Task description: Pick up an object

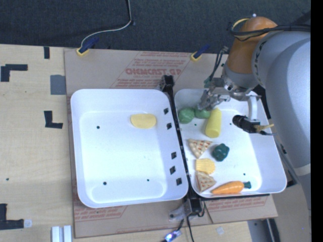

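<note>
Seen from above at a slant: 2 shallow white bins side by side on a cardboard sheet (146,69) laid over the bench (30,145). In the left bin (86,185), only 1 item, a yellow oval piece (144,121) toward the far side, well apart from the claw. Reaching in from the right, a grey arm with an orange band (247,49) above the wrist, ending in the claw (208,103) lowered over the far-left part of the right bin (267,170). Cannot tell whether the claw is spread or closed, nor whether anything sits in it; too small and blurred at the tips. Directly under and just nearer than the claw, 2 green pieces: a round green one (186,115) close to the bin's left wall, and a second green piece (202,113) touching or nearly touching the claw tips. Just right of those, a yellow cylinder (213,123), lying tilted, near the claw. Nearer still, well apart from the claw: a waffle-patterned triangle (200,147), a dark teal lump (220,152), a yellow ridged piece (205,166), another tan wedge (204,181), and an orange carrot (229,187) lying along the near wall. Clamped on the far edge of the cardboard, 2 blue-and-yellow clips (87,45).
</note>
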